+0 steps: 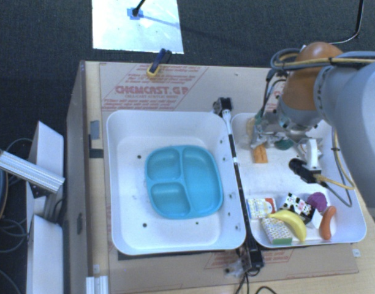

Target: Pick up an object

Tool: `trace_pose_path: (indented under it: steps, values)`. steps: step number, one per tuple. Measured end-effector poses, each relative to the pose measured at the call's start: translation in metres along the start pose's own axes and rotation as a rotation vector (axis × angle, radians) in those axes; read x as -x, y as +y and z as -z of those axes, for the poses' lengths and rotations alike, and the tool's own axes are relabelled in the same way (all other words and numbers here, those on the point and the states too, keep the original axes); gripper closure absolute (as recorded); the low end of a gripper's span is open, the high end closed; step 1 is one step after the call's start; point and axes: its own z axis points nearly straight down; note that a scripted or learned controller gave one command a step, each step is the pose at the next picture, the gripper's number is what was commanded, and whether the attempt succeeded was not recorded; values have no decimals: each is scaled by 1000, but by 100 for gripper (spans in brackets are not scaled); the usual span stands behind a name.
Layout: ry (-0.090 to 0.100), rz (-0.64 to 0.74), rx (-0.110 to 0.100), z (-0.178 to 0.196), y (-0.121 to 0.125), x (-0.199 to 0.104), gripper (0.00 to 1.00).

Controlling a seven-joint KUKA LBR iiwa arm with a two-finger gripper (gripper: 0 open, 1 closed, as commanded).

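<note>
Far left of the frame: a white box [45, 158] with a metal rail [28, 169] lying across it, dark cables below. Upper left: a pale sheet [136, 16] on the dark floor, a black rod touching it. Below that, the table [152, 89] with red print, a yellow-and-black clamp [157, 63] near its top edge. Left of centre: the left bin [129, 237], white and shallow, holding a blue divided tray [182, 181] with three compartments, lying flat. Down the middle, a black strip [231, 147] between the two bins. Right of centre: the right bin [353, 228], with an orange block [260, 154] near its upper left, just below the hand [268, 138]. Hand low in the bin's upper part beside something teal [284, 144]; grip unclear, cannot tell whether clenched or released. Along the bin's lower edge, close together: a small carton [260, 206], a speckled pale block [276, 231], a banana [290, 222] touching that block, a black-and-white patterned piece [298, 205], a purple piece [318, 199], a red sausage [326, 223]. Upper right: the grey arm [353, 103] with its orange band [304, 81], cables looping around it.
</note>
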Motion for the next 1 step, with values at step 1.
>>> trace_pose_path:
  steps: [1]
  values:
    - [1, -1, 0, 90, -52, -60, 100]
